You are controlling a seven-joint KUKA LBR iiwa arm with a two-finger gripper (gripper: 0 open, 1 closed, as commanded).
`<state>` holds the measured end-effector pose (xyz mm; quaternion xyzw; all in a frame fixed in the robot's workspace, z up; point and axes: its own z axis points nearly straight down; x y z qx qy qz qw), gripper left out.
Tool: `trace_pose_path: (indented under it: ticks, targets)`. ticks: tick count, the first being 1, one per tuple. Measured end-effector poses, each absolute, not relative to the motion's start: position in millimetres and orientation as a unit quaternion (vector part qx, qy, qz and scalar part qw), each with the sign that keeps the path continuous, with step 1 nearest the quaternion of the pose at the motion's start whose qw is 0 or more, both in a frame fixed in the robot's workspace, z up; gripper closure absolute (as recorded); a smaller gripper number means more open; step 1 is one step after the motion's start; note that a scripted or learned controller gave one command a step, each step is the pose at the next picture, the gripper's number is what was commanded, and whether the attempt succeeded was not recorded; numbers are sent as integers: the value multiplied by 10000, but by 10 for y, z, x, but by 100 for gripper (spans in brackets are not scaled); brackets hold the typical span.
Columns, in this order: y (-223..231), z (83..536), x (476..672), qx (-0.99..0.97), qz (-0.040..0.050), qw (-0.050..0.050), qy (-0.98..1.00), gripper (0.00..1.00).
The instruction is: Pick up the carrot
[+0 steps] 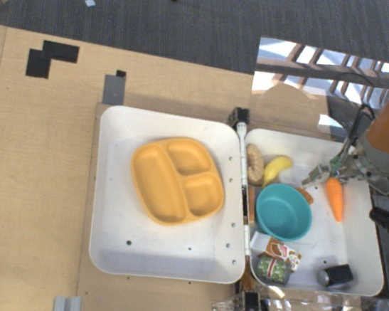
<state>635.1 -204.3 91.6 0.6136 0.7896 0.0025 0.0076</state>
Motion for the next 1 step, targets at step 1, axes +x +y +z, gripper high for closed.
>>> trace_pose_path:
  ticks: [1]
  targets:
    - [-2021,1058,6396,6122,57,136,7905,100]
